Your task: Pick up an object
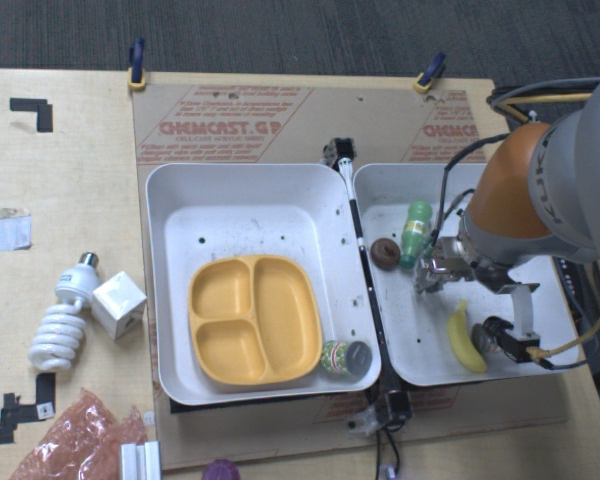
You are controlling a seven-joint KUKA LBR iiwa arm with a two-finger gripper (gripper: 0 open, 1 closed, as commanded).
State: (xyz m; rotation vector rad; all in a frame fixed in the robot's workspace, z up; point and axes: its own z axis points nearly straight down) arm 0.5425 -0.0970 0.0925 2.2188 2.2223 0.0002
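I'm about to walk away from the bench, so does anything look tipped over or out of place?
A small can lies on its side in the left bin, wedged beside the yellow divided plate. A spiral light bulb lies loose on the bench, outside both bins.

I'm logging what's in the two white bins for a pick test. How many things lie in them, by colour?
Yellow: 2 (divided plate, banana)
Green: 2 (bottle, small can)
Brown: 1 (round object)
Total: 5
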